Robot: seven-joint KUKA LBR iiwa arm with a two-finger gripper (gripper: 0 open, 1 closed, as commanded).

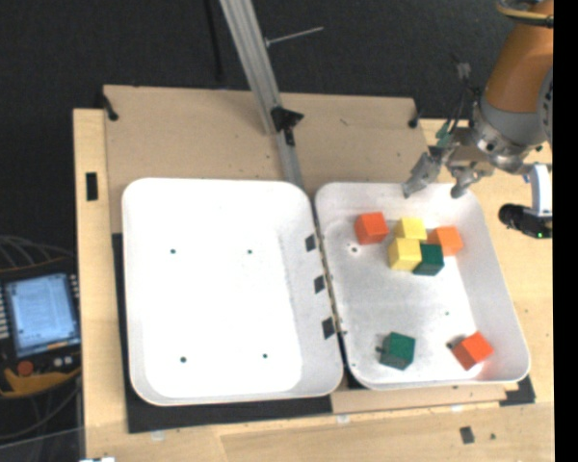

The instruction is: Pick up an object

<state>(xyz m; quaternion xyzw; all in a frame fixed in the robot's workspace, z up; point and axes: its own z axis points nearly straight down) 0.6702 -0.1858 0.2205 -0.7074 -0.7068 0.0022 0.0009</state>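
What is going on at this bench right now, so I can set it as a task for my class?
A robot arm reaches in from the right, and its gripper hangs with open fingers over the far edge of the right bin, holding nothing. That bin holds small blocks: a cluster of an orange block, two yellow blocks, another orange one and a green block, plus a separate green block and orange block near the front. No block has been picked up yet.

Open gripper [437,183] is held above the right bin's [491,258] far rim; orange, yellow and green blocks [411,245] are clustered below it.
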